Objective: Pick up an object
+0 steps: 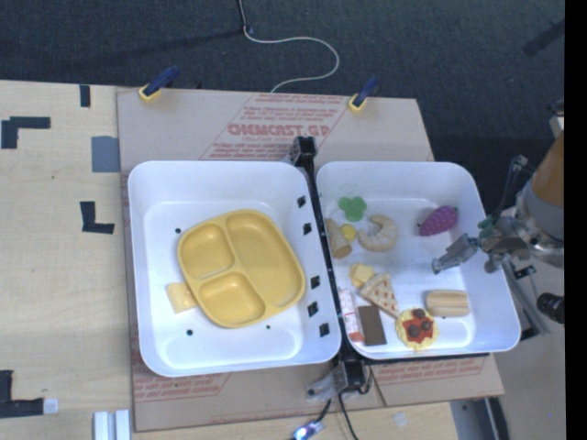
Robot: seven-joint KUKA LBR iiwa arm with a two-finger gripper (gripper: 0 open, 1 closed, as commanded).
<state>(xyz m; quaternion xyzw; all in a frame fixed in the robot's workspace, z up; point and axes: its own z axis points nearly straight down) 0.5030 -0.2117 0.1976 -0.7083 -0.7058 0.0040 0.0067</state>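
Observation:
My gripper [473, 256] hangs over the right side of the right bin [477, 187], its fingers spread open with nothing between them. One grey finger [451, 257] points left, toward the bin's middle. A purple bunch of grapes [438, 219] lies just up and left of it. A tan bread roll [447, 302] lies just below it. Further left are a ring-shaped pastry [377, 233], a green piece [352, 207], a pizza slice [379, 293] and a red-topped tart [417, 328].
The left bin [147, 246] holds a yellow divided plate [243, 269] and a small yellow slab [181, 296]. A brown bar [371, 324], a yellow cube [363, 274] and a yellow cup-like piece [339, 238] crowd the right bin's left side near the divider [321, 246].

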